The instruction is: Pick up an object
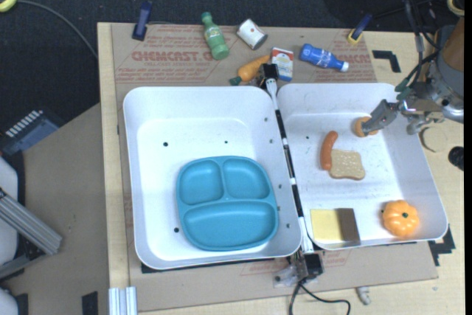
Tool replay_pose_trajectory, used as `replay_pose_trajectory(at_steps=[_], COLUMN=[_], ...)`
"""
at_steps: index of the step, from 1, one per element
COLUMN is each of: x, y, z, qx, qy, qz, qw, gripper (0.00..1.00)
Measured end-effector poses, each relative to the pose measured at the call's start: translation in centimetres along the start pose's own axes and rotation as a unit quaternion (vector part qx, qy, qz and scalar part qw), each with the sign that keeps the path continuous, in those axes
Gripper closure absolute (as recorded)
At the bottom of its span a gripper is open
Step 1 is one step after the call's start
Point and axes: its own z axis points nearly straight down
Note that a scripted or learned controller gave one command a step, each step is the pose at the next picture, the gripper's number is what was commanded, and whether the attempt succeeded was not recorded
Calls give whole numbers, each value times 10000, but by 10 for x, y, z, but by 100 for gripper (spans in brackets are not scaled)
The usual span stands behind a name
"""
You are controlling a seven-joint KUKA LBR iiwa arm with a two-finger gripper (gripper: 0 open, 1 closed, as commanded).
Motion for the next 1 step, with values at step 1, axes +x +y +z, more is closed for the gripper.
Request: replay_pose_trajectory(at_steps=[1], x=[9], y=[64], z=[117], qx=[25], qy=[8], qz=[-2], qw=[10000], gripper=[0])
